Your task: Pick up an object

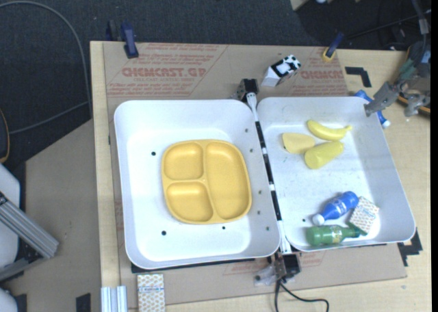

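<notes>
Plainly, the likeliest targets lie in the right bin: a banana near its far wall, two yellow pieces just beside it, and, by the near wall, a blue bottle, a green bottle and a packet touching one another. A grasp there risks nudging a neighbour or slipping on round plastic. At the bin's far right corner the tool hangs outside the wall — its state I cannot tell.

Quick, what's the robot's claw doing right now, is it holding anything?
Gripper: at the far right corner of the right bin, nothing visibly in it; open or shut cannot be told.
</notes>
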`<state>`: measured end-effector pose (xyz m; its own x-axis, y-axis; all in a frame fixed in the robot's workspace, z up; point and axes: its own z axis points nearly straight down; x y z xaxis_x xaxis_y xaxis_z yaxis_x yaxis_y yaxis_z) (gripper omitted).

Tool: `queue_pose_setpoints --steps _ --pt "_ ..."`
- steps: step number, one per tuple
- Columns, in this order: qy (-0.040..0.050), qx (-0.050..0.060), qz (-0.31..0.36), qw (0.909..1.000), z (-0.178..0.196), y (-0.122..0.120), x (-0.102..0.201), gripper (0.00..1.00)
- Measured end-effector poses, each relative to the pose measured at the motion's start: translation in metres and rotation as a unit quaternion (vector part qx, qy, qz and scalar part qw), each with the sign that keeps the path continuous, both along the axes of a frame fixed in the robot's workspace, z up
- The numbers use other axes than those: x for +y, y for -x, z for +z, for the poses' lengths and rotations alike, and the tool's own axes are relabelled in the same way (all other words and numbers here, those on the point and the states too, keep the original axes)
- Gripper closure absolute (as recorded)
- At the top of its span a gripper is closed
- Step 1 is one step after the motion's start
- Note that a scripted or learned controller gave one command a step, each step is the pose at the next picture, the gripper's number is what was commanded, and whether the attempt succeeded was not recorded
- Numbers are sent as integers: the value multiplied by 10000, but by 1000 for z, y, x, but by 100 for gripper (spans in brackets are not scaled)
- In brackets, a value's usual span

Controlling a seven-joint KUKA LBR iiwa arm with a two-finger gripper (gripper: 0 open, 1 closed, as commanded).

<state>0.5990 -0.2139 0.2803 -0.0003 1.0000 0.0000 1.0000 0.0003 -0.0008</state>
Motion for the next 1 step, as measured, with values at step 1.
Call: queue_pose_setpoints --steps 1 --pt "-9 13 7 10000 -83 -32 7 0"
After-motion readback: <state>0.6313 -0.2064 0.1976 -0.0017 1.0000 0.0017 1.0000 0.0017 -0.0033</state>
